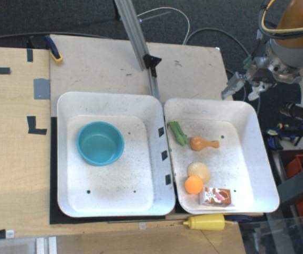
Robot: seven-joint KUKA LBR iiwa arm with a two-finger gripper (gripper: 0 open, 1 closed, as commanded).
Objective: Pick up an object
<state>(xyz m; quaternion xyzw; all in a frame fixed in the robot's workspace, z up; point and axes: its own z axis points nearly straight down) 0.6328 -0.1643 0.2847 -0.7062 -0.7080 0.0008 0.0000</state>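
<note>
At the near edge of the counter (14, 142), a yellow bottle (205, 222) is laid just outside the right bin (257, 157). Inside that bin, nearest, a red-and-white packet (216, 196) is seen, with an orange ball (193, 185) touching a pale round object (198, 170) just beyond it. Farther in, an orange gourd-shaped toy (203, 143) is laid with its long axis left to right, and a green vegetable (177, 133) runs near to far beside it. A blue bowl (100, 143) is held in the left bin (66, 142). The gripper (242, 84) is poised beyond the right bin's far right corner, so every candidate lies nearer and leftward. The fingers appear parted and nothing is held between them.
</note>
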